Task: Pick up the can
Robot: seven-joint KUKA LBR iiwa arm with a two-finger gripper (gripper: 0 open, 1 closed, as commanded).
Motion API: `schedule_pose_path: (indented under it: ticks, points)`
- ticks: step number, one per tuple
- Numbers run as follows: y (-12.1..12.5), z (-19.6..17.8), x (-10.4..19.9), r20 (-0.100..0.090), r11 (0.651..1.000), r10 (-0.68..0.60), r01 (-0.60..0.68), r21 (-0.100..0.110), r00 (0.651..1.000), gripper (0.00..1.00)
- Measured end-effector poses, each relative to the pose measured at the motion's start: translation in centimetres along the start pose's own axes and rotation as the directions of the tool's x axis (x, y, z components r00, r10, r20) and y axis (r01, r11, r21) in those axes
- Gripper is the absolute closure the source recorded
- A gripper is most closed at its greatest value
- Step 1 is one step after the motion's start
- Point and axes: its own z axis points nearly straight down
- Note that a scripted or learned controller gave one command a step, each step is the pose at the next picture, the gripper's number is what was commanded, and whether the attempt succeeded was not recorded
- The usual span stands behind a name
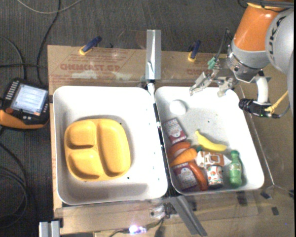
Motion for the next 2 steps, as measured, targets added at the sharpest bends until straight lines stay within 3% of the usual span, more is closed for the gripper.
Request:
schedule_pose_path:
  ticks: [1, 2]
  points:
    - [2.5, 5.5, -1.8, 0.003, 0.985, -0.172, 0.172, 0.0, 0.985, 0.0]
    - [2.2, 13.0, -0.3, 0.0, 0.994, -0.108, 0.108, -0.002, 0.994, 0.0]
